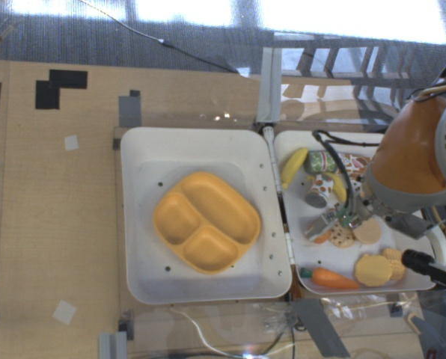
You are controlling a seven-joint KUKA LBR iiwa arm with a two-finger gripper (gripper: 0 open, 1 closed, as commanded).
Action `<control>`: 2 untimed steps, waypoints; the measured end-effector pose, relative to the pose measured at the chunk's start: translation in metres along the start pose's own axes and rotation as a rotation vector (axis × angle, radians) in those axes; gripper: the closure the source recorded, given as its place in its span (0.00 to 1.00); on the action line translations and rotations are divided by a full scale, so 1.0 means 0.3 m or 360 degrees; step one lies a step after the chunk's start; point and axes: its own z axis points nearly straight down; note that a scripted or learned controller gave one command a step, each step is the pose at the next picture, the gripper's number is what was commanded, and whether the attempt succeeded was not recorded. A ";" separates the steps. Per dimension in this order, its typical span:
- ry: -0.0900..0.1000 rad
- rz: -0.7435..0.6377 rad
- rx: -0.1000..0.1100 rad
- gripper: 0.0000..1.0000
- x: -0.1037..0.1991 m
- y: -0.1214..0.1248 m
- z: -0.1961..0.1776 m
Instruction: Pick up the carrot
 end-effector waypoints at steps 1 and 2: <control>0.0000 0.0192 0.0003 0.00 0.029 0.014 0.004; 0.0003 0.0543 0.0014 0.00 -0.119 -0.024 0.229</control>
